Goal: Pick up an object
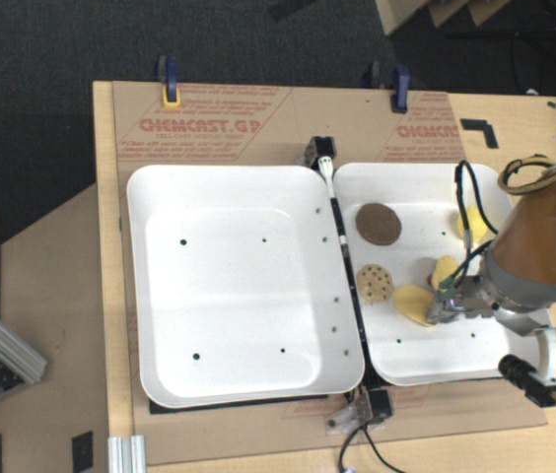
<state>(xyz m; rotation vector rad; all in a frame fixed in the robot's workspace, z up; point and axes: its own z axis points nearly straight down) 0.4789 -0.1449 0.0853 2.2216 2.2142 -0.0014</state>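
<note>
left bin [160, 264], right bin [396, 363] holding discs [379, 223]

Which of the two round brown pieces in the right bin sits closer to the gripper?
The smaller speckled disc, the paler tan one, lies closer to the gripper. The larger plain dark brown disc sits farther back.

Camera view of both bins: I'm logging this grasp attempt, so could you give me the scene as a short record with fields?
left bin: white, shallow, small dark dots on its floor
right bin: white, holds the loose items
brown disc: flat, round, toward the bin's back
speckled cookie: in front of the disc, apart from it
yellow pieces: near the bin's middle, beside the hand
hand: low over the right bin, at the yellow pieces; grip unclear
arm: enters from the right
</note>
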